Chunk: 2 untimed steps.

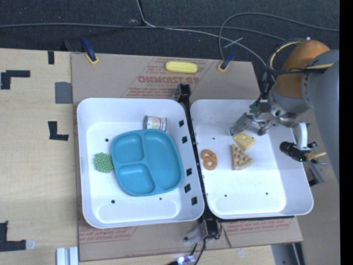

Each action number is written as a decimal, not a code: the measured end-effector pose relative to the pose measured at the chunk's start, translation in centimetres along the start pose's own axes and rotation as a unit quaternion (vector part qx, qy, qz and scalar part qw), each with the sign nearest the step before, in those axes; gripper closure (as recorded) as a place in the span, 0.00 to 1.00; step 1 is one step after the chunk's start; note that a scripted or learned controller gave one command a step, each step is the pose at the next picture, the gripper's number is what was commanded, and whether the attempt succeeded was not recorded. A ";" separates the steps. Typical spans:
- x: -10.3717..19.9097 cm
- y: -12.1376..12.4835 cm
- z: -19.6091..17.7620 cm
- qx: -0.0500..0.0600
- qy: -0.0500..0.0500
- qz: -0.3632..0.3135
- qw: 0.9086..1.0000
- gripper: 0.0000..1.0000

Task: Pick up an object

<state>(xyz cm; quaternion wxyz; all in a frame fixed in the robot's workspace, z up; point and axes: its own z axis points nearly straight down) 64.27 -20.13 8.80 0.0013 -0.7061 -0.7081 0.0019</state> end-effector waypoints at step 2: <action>0.1 0.0 -5.5 -0.003 0.000 0.001 1.000 1.00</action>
